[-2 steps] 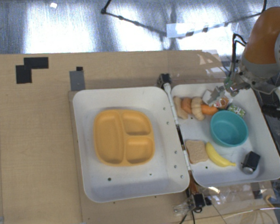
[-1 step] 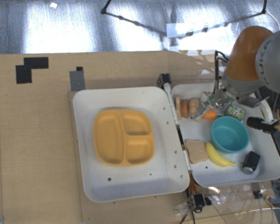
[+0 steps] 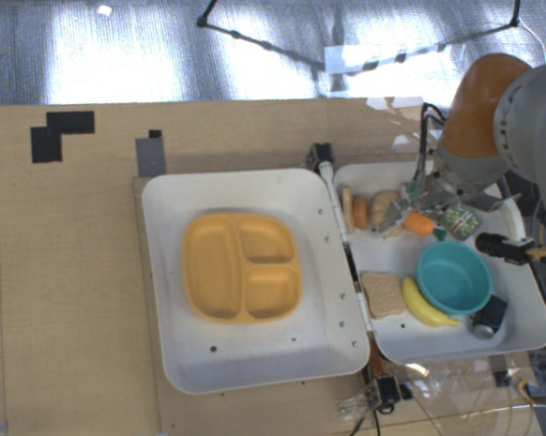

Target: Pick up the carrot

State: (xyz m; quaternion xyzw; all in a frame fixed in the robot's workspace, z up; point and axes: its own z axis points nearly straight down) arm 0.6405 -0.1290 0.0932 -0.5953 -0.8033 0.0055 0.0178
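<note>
The tan bench point(image 3: 82, 303) is carrying two bins. The carrot point(image 3: 418, 223) is lying just above the teal bowl point(image 3: 454, 278). The pincer point(image 3: 426, 200) is hovering there; I cannot tell its state. It might be grabbing neighbouring food instead.

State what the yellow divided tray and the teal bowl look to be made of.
The yellow three-compartment tray looks like moulded plastic with a matte finish: uniform colour, rounded dividers, soft sheen. The teal round bowl also seems plastic, smooth and slightly glossy, with a thin even rim. Neither can be confirmed by sight alone.
</note>
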